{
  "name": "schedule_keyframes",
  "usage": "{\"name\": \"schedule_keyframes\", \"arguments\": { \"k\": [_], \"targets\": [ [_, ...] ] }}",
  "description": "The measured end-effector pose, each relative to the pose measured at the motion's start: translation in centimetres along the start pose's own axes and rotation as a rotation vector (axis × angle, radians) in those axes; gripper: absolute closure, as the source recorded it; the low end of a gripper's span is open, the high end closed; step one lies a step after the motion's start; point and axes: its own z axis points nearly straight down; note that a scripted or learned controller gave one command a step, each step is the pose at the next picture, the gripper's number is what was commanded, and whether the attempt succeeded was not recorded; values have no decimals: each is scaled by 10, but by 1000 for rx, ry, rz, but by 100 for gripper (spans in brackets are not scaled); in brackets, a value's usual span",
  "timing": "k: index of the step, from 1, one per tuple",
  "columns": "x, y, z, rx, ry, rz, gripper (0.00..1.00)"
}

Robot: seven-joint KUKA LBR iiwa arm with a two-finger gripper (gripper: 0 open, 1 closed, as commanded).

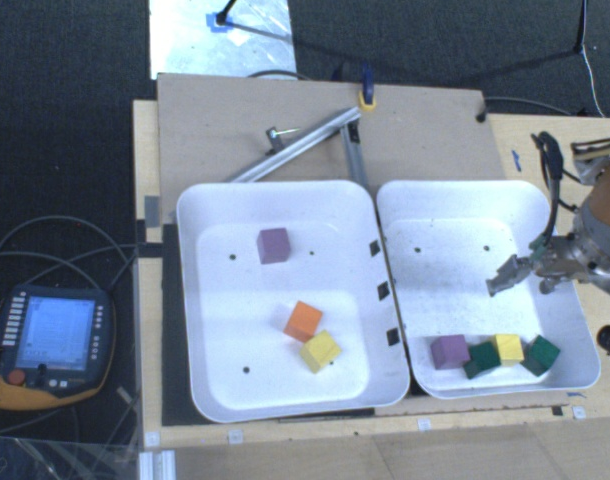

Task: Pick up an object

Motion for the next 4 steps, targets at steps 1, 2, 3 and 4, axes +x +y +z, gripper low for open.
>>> {"name": "schedule_keyframes", "arguments": {
  "k": [1, 2, 3, 4],
  "targets": [
    [0, 0, 0, -1, 0, 1, 0],
    [5, -7, 58, 5, 1, 2, 0],
    [12, -15, 114, 5, 1, 3, 0],
    [12, -15, 127, 2, 0, 2, 0]
  ]
}}
